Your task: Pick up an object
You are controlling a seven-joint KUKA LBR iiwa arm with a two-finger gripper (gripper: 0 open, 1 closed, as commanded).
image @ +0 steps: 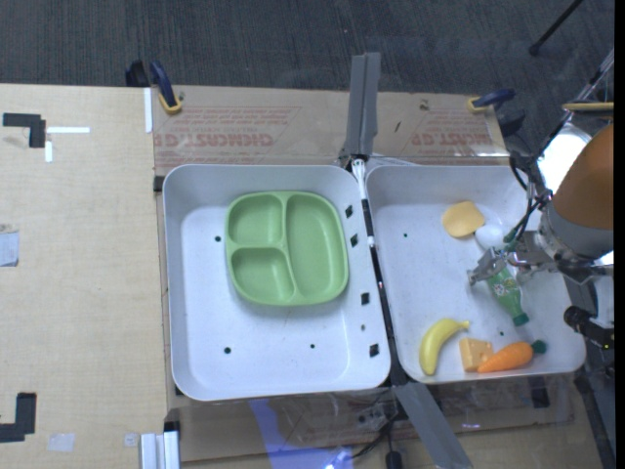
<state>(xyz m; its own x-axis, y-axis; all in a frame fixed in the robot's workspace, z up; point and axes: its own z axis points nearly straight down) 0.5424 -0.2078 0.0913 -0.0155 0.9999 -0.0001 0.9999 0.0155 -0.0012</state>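
Note:
My gripper reaches in from the right and hangs low over the right bin, near its right side. Right under it lies a green bottle, slanting down and to the right, with its upper end hidden by the gripper. A yellow round piece and a small white object lie just above the gripper. Along the bin's front edge are a banana, an orange cheese wedge and a carrot.
The left bin holds a green divided plate. A grey divider bar stands between the bins at the back. The arm's orange band looms over the right bin's right wall.

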